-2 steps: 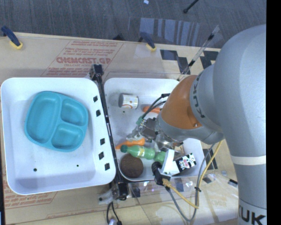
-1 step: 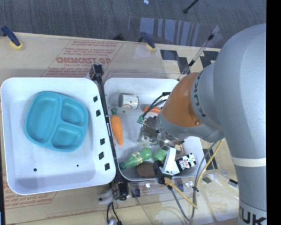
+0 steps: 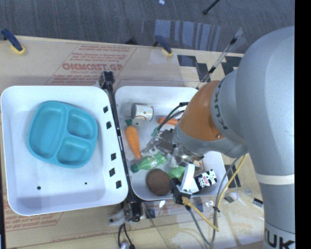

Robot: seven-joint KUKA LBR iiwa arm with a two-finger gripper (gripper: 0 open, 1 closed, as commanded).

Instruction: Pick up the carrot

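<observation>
My end effector [image 3: 156,145], its state untellable, hovered beside the carrot [image 3: 132,141]; I perhaps risked snagging the crowding green bottle [image 3: 150,163] instead.

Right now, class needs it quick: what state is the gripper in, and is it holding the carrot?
Gripper: state cannot be told from this view. It sits low in the right bin, beside the carrot, which lies on the bin floor, not held.

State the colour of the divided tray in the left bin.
Light blue; the camera view shows the divided tray plainly.
</observation>
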